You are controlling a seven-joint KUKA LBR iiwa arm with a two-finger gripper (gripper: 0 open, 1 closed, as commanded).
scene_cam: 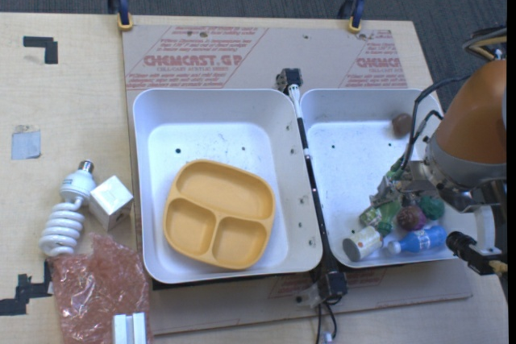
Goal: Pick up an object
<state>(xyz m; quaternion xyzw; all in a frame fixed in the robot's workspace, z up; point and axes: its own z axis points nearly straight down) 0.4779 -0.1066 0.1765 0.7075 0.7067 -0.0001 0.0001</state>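
The likely targets sit crowded in the near right corner of the right bin [339, 125]: a blue bottle [419, 239], a small white cylinder [363, 243], a dark round ball [410, 217] and some green pieces [385, 213], all touching or overlapping one another. The tool [403, 188] hovers right over this heap, beside the bin's right wall, and whether it is apart or together I cannot tell, since the wrist hides it. The risk, as I judge it, is a crowded grasp: it may catch two things at once, nudge the bottle so that it rolls, or jam against the wall. The left bin [153, 125] holds a yellow divided tray [218, 213], well apart from the heap.
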